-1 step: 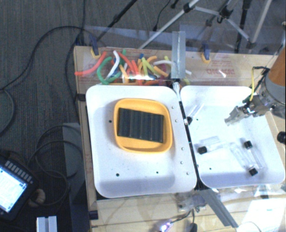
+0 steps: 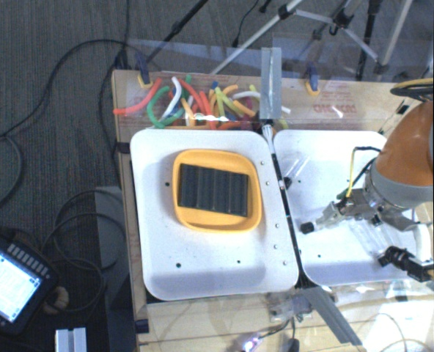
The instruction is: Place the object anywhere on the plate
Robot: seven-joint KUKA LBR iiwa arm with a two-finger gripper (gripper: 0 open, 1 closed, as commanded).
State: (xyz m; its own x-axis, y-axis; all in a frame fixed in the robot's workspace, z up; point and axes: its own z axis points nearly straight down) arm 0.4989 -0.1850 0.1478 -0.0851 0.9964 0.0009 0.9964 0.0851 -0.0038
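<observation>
You see plate (image 2: 217, 218): glossy yellow plastic, dark ribbed centre | bins (image 2: 202, 277): matt white, speckled plastic | desk (image 2: 125, 101): bare wood | floor (image 2: 48, 72): grey rough carpet

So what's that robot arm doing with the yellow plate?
The arm reaches in from the right and hangs over the right bin. Its gripper sits low near that bin's left side, and I can't tell if it holds anything. The yellow plate lies in the left bin with a dark ridged thing on it.
</observation>
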